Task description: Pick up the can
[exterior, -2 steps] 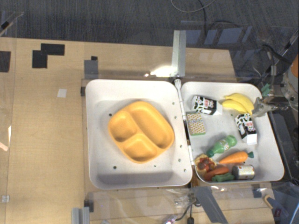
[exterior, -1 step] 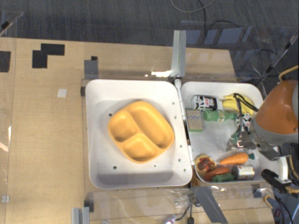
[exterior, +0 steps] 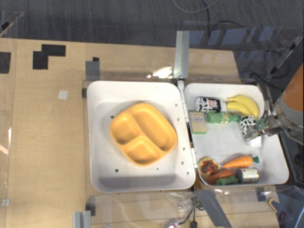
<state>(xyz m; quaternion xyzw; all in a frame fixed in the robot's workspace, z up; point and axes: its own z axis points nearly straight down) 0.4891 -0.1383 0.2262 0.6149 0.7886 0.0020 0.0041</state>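
Your gripper (exterior: pixel 256 133) sits at the right bin's (exterior: pixel 275 172) right side, just by a black-and-white spotted item (exterior: pixel 247 123); whether it is apart or together, you cannot tell from this angle. Nothing shows held in it. The can (exterior: pixel 247 175) lies on its side at the near edge, just below the carrot (exterior: pixel 239 162). You look to be in the approach step: your next move calls for travelling toward the near edge, then descending over the can clear of the carrot.
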